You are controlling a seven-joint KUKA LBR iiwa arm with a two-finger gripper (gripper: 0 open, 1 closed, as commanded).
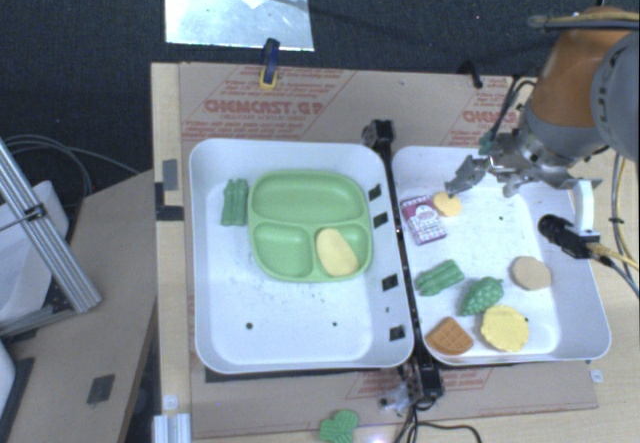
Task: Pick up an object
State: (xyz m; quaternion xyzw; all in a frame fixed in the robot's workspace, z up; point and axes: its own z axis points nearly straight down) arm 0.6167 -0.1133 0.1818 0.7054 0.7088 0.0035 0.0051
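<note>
Nearest the camera, along the right bin's [600, 331] front edge, lie a waffle-like piece [449, 336] and a yellow round piece [505, 328], with a green leafy piece [482, 294] just behind. Farther back, the small yellow piece [447, 204] sits beside a pink packet [423, 220]. Above it hangs the gripper [490, 174], fingers apart and holding nothing. A good pick probably means centring over that yellow piece, dropping straight down, and keeping the near finger off the packet before closing.
</note>
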